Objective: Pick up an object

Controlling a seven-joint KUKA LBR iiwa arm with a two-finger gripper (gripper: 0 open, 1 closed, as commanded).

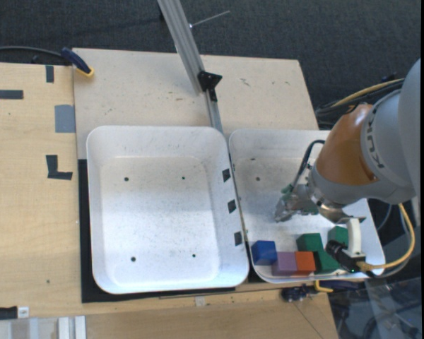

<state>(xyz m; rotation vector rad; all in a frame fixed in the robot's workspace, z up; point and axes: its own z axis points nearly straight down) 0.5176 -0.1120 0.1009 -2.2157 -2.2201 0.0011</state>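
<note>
We judge small blocks light, rigid, smooth-sided: blue block [264, 251], purple block [285, 263], orange block [305, 261], green block [311, 244] clustered in right bin [258, 154] at near edge. Blue easiest, left flank free. Gripper [288, 209] above bin floor, far of cluster; jaws' state we cannot tell. Near rim crowds approach; far half roomy.

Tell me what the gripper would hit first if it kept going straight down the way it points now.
Probably the bare floor of the right bin. The gripper points down over an open patch, with the blue block and the other blocks nearer the front edge. Depth is hard to judge here.
</note>
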